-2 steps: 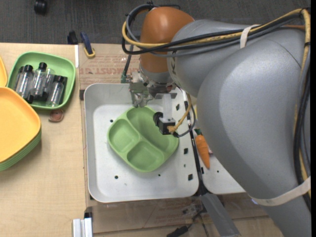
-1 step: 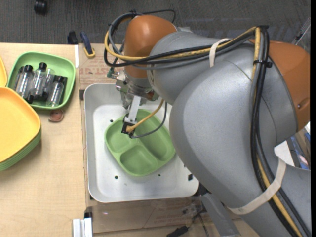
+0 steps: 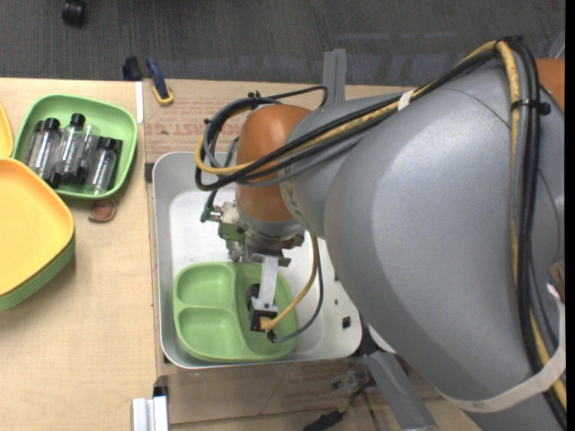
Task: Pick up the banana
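My gripper (image 3: 255, 275) hangs low inside the left white bin (image 3: 171, 241), under the orange band of the wrist. It sits over the right-hand part of a green divided plate (image 3: 207, 317) that lies in the near half of this bin. The grey arm reaches in from the right and hides the bin's right side and everything past it. The wrist covers what lies directly under the gripper.
At the far left of the bench stands a green tray (image 3: 76, 146) holding several small bottles. A stack of yellow plates (image 3: 27, 232) lies beside it, and a small brown item (image 3: 102, 210) rests between them. A blue-handled tool (image 3: 159, 81) lies at the bench's back edge.
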{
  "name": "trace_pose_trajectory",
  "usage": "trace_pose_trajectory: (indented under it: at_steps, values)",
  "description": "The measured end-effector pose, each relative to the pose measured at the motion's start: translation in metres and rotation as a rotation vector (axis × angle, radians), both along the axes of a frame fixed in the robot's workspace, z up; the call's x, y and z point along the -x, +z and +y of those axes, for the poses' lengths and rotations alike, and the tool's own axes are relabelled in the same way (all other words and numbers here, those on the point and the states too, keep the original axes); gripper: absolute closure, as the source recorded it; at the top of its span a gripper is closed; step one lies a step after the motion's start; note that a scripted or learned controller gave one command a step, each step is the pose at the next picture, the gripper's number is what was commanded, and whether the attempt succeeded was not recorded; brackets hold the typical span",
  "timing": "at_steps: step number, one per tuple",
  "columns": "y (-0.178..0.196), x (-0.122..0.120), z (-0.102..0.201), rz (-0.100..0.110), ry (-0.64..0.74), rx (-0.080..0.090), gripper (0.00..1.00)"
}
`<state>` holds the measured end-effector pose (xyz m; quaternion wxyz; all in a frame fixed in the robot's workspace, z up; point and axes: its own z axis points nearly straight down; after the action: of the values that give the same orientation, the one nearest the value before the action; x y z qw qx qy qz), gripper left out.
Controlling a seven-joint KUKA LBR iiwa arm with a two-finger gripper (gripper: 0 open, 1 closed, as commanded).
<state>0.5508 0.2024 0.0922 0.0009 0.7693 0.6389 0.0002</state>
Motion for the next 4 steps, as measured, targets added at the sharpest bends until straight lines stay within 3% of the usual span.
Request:
trace_pose_trajectory:
  at_steps: [1,2,3,4]
  values:
    - [0.015,-0.068,-0.086,0.003,-0.003,0.001,1.0]
    - [0.009,-0.057,-0.067,0.005,-0.828,0.003,1.0]
    - [-0.002,0.058,-0.073,0.007,-0.694,0.005,1.0]
    - [-0.004,0.066,-0.035,0.003,-0.684,0.011,1.0]
